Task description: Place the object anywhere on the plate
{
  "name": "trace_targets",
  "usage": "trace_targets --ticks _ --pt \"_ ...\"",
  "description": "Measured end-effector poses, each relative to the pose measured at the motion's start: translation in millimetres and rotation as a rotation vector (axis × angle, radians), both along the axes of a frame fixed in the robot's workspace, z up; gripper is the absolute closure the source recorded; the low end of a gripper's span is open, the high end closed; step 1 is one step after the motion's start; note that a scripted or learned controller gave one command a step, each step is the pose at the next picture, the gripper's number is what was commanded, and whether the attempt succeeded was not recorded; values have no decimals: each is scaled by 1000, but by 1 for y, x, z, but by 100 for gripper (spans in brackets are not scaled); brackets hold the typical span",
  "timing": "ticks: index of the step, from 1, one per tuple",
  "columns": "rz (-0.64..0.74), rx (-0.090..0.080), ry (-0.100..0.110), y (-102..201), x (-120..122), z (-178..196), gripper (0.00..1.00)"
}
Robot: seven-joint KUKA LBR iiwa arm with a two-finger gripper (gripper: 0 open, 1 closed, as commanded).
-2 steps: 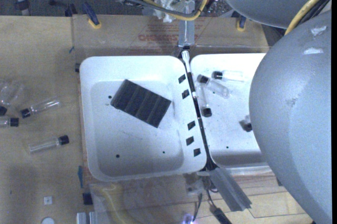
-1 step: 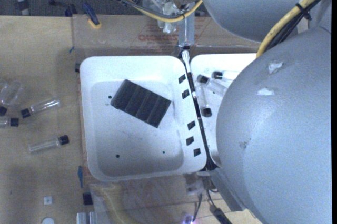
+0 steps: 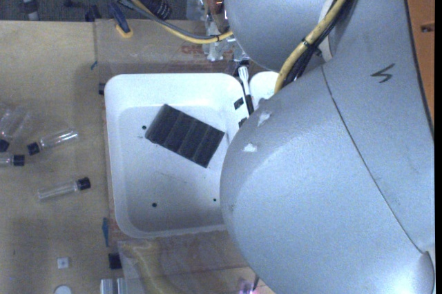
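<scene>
A black ribbed rectangular slab (image 3: 185, 135) lies tilted on the floor of the left white bin (image 3: 131, 89). My grey arm (image 3: 331, 148) covers the right half of the view and hides the right bin. A small white rounded shape (image 3: 263, 85) peeks out beside the arm at the bin's right rim; whether it is the plate is unclear. A thin black strip (image 3: 244, 89) runs down next to it. The gripper's body (image 3: 210, 6) hangs above the far edge of the bench, behind the left bin, with yellow and black cables around it.
Several small clear vials with black caps (image 3: 63, 185) lie on the wooden bench left of the bin. A blue clamp (image 3: 121, 22) sits at the bench's far edge. Small bits of hardware (image 3: 114, 261) sit near the front left corner.
</scene>
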State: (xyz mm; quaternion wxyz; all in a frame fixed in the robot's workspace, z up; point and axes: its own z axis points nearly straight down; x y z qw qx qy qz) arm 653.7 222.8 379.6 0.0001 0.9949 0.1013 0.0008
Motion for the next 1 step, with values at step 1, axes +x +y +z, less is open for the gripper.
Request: trace_targets --ticks 1 --pt "1 0 -2 1 7 55 100"
